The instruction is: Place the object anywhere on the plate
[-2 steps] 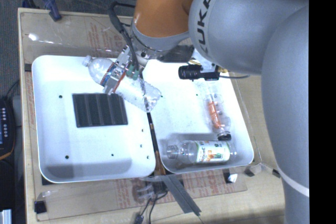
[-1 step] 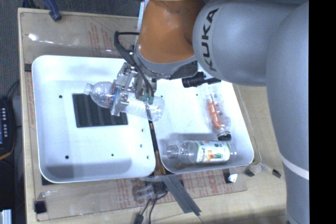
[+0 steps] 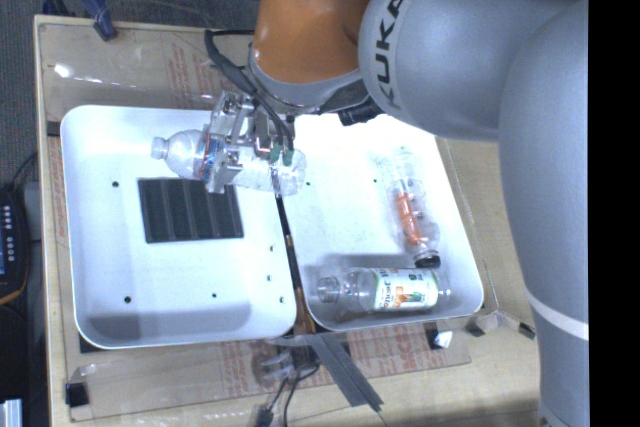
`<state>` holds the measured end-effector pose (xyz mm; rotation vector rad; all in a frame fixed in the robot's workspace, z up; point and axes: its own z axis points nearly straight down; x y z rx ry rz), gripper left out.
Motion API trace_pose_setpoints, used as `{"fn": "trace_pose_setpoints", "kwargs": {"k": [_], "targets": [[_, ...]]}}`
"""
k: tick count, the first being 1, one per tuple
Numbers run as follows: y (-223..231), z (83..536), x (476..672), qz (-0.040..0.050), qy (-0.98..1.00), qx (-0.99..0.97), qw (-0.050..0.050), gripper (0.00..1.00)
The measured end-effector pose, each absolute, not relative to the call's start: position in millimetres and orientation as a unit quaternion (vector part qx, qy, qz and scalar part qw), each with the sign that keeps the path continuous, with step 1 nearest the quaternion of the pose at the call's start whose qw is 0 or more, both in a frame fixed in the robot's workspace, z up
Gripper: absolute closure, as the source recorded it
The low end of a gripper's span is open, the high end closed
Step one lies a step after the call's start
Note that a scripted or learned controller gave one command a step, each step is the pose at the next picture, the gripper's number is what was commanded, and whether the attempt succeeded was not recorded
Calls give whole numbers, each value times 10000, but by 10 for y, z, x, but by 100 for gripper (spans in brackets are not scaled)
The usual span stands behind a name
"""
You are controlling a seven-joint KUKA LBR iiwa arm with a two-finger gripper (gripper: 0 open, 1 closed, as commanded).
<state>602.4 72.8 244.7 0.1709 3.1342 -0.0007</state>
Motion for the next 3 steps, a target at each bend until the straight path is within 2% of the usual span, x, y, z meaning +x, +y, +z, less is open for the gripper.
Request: {"fn": "trace_pose_setpoints", "kwargs": {"k": [1, 2, 3], "targets": [[725, 2447, 6025, -3, 9985, 547, 14, 0], [1293, 1395, 6012, -6, 9988, 500, -14, 0], [1765, 911, 5599, -12, 9837, 1797, -18, 0]]}}
